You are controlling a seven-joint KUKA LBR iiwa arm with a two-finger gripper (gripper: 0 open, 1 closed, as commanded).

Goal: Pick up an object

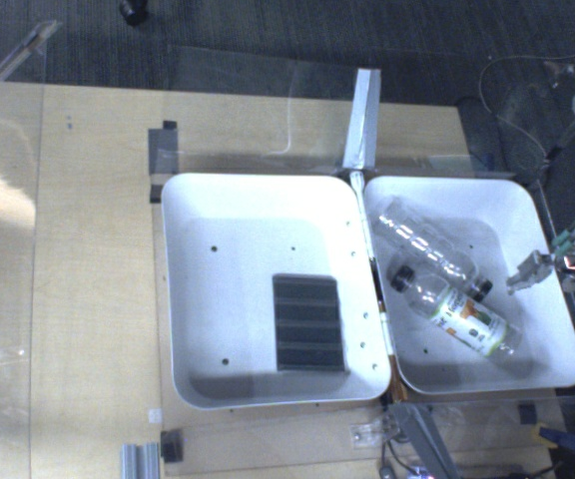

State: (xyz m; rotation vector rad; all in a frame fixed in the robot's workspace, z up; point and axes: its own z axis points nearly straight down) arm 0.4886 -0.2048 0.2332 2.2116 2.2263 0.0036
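Camera view: pale wooden bench [78,297] carries two shallow white bins. Left bin [218,218] holds dark ribbed rectangular block [307,322], lying flat near front wall. Right bin [512,208] holds two clear plastic bottles: unlabelled one [422,242] diagonal, labelled one [462,319] just beside it. Hand [525,272] at right bin's right rim; finger state: cannot tell.

Under me lies a pale wooden bench [78,297], its grain running lengthwise, with clear plastic panels [8,168] over its left part catching soft glare. Beyond its far edge the floor is dark ribbed carpet [268,18]. A grey metal post [363,118] stands at the bench's back.
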